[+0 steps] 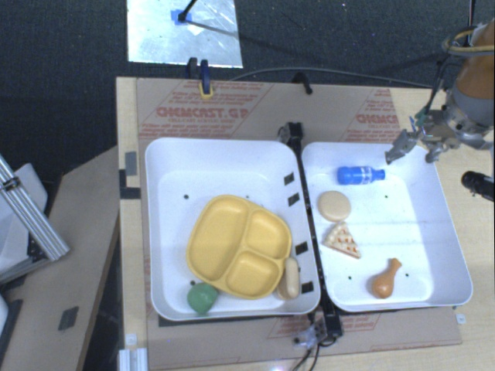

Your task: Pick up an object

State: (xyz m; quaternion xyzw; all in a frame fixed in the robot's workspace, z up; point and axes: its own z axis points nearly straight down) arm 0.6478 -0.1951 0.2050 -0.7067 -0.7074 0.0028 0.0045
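Arm (473,91) cut off at right edge

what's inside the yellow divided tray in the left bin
Nothing visible: the yellow tray shows bare compartments. A green ball and a tan bread roll lie beside it. Anything beneath it is covered.

Cardboard sheet (232,110) under two white bins (166,168) — foil square (184,20) beyond.

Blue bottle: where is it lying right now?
The blue bottle lies on its side in the right bin, near the far wall, just above the round cookie and left of the tool.
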